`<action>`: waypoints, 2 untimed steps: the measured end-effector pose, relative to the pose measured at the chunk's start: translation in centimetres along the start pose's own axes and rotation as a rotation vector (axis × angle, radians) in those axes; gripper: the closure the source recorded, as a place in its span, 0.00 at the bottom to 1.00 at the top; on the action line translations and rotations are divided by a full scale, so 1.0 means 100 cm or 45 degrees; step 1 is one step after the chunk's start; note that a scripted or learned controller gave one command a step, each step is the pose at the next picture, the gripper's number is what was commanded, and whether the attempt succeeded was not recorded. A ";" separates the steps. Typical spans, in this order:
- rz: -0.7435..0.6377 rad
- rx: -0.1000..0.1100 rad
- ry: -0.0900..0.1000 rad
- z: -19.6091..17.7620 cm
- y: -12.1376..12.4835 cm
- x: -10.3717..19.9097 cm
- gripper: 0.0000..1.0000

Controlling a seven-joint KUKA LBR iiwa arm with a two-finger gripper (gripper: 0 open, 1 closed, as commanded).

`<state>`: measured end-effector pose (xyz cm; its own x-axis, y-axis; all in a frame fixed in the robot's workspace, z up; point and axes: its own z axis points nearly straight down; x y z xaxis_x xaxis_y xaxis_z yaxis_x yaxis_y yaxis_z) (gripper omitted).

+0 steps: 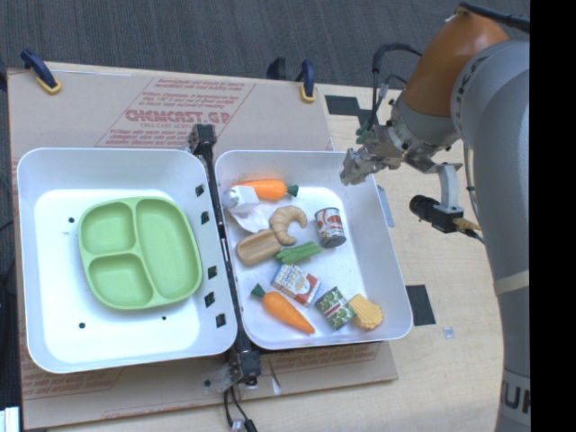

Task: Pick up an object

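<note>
The right bin (382,241) holds several toy foods: an orange carrot (263,189) at the back, a croissant (289,222), a bread roll (256,247), a tin can (330,228), a green bean pod (298,253), a small carton (294,283), a second carrot (286,312), a green packet (334,309) and a yellow piece (366,311). My gripper (357,166) hangs over the bin's back right corner, above and to the right of the can. Nothing shows between its fingers.
The left bin (54,331) holds a green divided plate (139,252). A black hinge strip (214,232) runs between the bins. Both bins rest on a cardboard sheet (180,111) clamped at the back. My arm fills the right side.
</note>
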<state>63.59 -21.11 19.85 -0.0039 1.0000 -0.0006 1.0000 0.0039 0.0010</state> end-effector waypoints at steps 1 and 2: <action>-0.005 -0.002 -0.001 -0.010 0.001 0.000 1.00; -0.010 -0.005 -0.002 -0.021 0.001 0.001 1.00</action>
<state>63.73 -21.04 21.96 -0.0118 0.9999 -0.0024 0.9999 0.0118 0.0052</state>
